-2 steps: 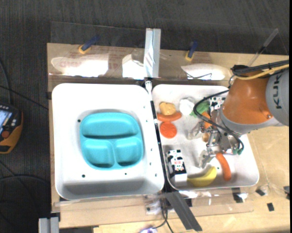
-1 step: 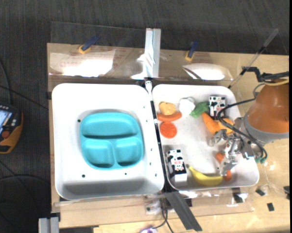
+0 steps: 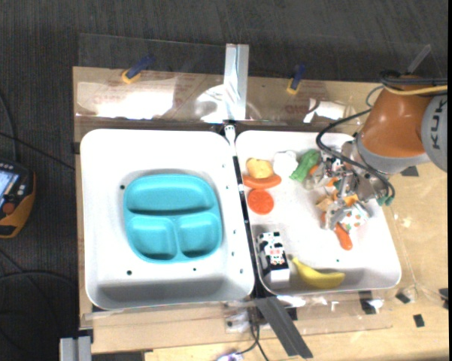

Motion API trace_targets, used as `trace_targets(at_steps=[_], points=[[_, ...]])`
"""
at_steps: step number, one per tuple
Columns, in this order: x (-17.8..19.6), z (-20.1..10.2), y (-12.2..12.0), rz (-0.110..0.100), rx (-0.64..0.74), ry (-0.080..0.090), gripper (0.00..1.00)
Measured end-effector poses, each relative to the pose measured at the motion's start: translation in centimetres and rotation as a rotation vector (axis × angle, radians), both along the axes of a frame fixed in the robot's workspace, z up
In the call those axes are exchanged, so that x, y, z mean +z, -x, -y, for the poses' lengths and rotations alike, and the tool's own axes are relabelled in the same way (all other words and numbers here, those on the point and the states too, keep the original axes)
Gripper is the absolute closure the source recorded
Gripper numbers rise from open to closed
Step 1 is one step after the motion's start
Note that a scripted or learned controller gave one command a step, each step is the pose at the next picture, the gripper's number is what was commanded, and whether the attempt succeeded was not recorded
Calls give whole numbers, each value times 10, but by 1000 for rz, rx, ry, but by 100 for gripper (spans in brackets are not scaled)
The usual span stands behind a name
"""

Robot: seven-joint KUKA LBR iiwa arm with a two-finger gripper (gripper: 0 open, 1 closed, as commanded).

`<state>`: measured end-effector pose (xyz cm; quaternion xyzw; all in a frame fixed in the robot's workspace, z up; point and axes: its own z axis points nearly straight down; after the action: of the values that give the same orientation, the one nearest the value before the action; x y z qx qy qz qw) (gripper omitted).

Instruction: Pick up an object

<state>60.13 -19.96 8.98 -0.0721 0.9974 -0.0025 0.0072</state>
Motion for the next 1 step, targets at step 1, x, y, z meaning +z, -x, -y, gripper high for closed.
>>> trace_targets(at_steps=[1], points=[[0, -13, 62, -3, -26, -3, 0]])
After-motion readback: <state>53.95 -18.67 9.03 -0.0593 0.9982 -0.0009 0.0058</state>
